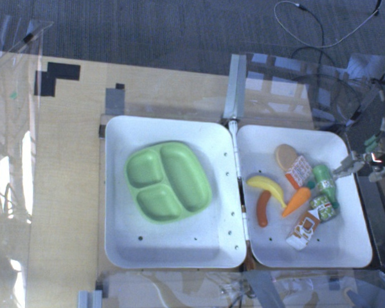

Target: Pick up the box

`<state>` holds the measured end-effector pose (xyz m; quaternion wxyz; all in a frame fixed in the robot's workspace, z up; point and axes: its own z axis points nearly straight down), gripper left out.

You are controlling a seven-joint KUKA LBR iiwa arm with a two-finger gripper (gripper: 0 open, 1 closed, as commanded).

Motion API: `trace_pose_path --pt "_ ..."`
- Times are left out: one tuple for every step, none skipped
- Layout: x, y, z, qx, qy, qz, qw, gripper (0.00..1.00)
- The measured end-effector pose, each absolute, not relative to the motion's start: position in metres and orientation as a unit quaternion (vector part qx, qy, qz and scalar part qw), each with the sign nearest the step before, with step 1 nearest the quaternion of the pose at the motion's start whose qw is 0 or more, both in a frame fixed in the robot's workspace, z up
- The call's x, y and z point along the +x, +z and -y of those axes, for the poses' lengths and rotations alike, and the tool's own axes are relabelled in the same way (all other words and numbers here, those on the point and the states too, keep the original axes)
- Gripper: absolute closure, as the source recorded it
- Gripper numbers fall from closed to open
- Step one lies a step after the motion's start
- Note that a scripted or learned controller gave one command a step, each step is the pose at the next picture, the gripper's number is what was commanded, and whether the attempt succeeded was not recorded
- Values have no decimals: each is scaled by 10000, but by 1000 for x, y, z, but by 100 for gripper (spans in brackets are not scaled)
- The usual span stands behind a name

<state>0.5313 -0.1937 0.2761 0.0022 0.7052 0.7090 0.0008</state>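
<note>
Green divided plate (pixel 168 180), white bins (pixel 113 197), yellow banana (pixel 267 186), orange carrot (pixel 297 201), red sausage (pixel 263 208), brown-and-white box (pixel 304 229), green bottle (pixel 324 179)

Tool (pixel 347 166) low at right edge

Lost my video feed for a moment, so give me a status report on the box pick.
Pincer at right bin's right edge, holding nothing. Box lying in right bin, untouched. Carrot and green packet close beside it.

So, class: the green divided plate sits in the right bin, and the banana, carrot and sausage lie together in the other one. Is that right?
Not quite. The camera view shows the green divided plate in the left bin, not the right. The banana, carrot and sausage do lie together in the other one, the right bin.
</note>
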Motion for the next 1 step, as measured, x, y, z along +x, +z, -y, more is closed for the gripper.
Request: trace_pose_path --pt "522 438 192 7089 27 -7053 57 0"
